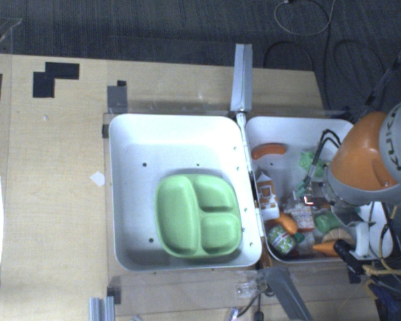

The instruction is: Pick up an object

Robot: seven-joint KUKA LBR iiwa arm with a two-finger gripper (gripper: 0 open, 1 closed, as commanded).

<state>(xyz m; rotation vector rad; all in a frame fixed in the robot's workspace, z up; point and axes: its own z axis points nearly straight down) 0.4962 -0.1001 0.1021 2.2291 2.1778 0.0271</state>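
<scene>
The gripper [309,199] reaches down into the right bin [291,127], among a jumble of small objects [287,227]; whether it is wide, narrow or holding anything I cannot tell, since the arm [367,159] hides it. At nine o'clock, the left bin [130,179] holds a green divided tray [199,214]. Letters on the arm seem to read "KU". Both bins sit on the worktop [47,179].

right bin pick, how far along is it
Done: the arm is over the right bin, gripper low among the pile of small items. In hand: nothing visibly lifted; the grasp can't be judged. Left: lift an item clear. The green tray sits in the left bin.
</scene>
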